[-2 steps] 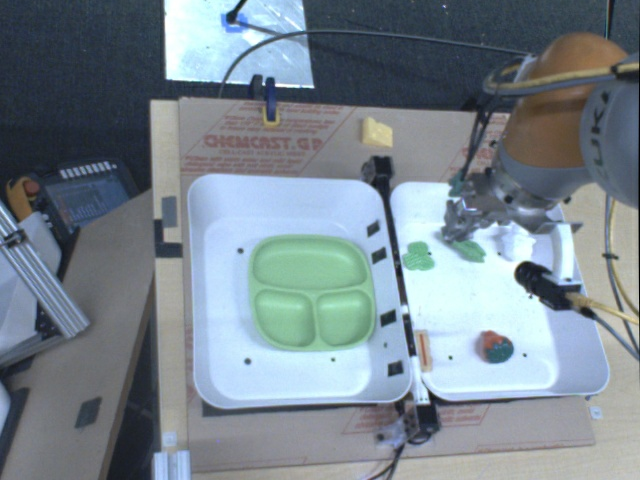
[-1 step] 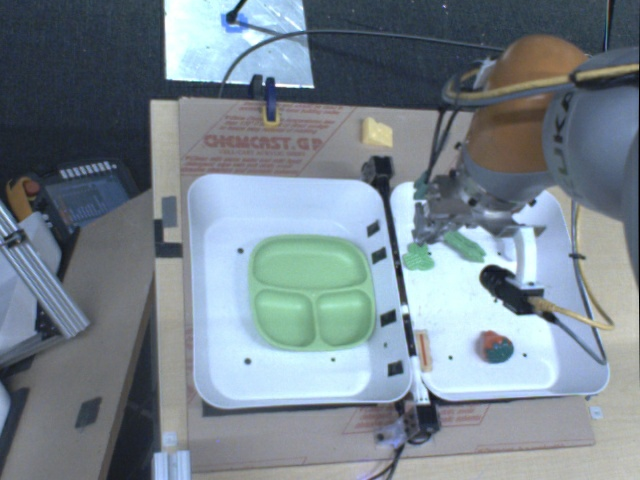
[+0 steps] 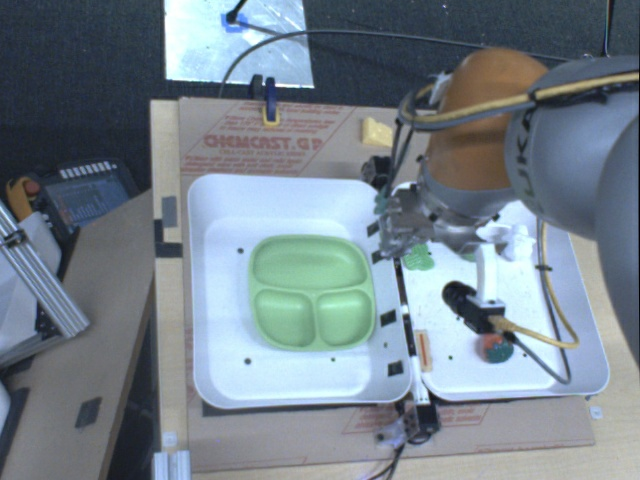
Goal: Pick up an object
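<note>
Nearest us, at the front edge of the cardboard sheet (image 3: 300,423), a dark knot of clips and wires (image 3: 412,426) sits where the two bins meet. Just behind it we see the left bin (image 3: 215,298), which holds a pale green divided plate (image 3: 310,293). The plate lies flat near the middle of the bin floor, with one wide compartment at the back and two smaller ones at the front.

In the right bin (image 3: 572,360), a small round orange and teal thing (image 3: 493,348) rests towards the front, well apart from the bin walls. A short orange strip (image 3: 423,351) lies along the rim between the bins.

The arm (image 3: 585,138) reaches in from the right, its orange band (image 3: 490,108) bulging over the back of the right bin. The gripper (image 3: 398,233) hangs low at the back left of that bin, close to the shared rim. The wrist hides it from above, so we cannot tell how far open the claw is or whether it has hold of anything.

A small green piece (image 3: 418,260) shows just beside the gripper, on its front side. We cannot tell whether the two touch.

Beyond the bins, a blue and yellow clamp (image 3: 268,98) grips the back edge of the cardboard. A yellow block (image 3: 377,131) lies near it, and a sheet of foil (image 3: 235,23) lies on the dark cloth behind.
</note>
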You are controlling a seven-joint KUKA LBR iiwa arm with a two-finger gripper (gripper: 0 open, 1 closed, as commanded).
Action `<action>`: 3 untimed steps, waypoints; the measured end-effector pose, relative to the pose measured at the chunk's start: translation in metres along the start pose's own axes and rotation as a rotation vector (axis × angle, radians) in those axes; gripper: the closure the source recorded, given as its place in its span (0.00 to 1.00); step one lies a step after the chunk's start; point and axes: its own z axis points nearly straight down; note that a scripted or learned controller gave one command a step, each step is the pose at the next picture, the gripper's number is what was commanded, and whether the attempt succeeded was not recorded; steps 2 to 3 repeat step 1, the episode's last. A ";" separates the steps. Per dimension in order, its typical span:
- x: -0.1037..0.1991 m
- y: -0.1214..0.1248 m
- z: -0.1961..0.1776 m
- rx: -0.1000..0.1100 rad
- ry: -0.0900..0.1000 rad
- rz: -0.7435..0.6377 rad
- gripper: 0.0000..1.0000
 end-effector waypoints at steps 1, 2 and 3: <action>0.046 -0.009 0.019 0.001 0.000 0.000 1.00; 0.046 -0.009 0.019 0.001 0.000 0.000 1.00; 0.046 -0.009 0.019 0.001 0.000 0.000 1.00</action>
